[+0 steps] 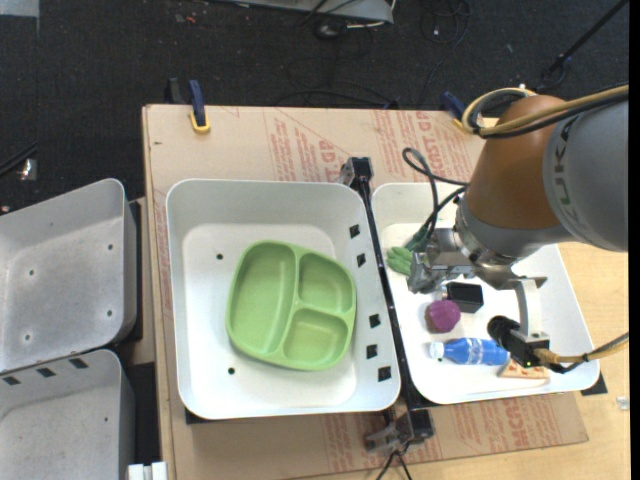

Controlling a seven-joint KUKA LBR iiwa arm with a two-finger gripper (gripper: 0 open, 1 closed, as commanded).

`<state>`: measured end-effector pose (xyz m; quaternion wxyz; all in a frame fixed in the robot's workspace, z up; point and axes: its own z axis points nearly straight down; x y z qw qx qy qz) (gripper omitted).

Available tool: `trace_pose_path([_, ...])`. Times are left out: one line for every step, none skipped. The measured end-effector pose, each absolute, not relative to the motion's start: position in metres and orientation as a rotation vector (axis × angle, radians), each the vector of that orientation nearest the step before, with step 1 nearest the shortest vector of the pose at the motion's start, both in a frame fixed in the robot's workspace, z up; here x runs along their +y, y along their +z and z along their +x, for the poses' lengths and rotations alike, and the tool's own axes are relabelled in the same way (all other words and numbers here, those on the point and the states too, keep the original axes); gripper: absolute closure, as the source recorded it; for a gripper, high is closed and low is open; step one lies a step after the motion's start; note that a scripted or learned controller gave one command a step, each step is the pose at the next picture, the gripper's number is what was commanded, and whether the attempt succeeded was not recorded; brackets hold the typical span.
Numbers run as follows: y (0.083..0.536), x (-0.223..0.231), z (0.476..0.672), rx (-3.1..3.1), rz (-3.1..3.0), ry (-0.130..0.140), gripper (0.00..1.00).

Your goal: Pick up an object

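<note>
From above, the arm [545, 183] hangs over the right bin [575, 298], its claw [440, 266] low beside a green item [401, 259]; whether it is open or closed I cannot tell. A purple object [442, 315], small black block [465, 293] and blue bottle [472, 351] lie nearby. The left bin [190, 298] holds a green divided plate [292, 306].

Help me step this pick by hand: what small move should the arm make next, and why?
Probably a short descent straight down. The gripper sits over the right bin, at the green object by the bin's left wall, with the purple object and blue bottle apart from it. Nothing shows between its fingers.
</note>
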<state>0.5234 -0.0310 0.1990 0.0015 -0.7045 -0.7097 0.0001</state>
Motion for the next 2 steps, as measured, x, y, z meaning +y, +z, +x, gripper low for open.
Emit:
trace_pose_path([0.198, 0.016, 0.515, -2.227, -2.211, 0.001, 1.00])
trace_pose_path([0.220, 0.070, 0.508, -2.230, -2.212, -0.004, 1.00])
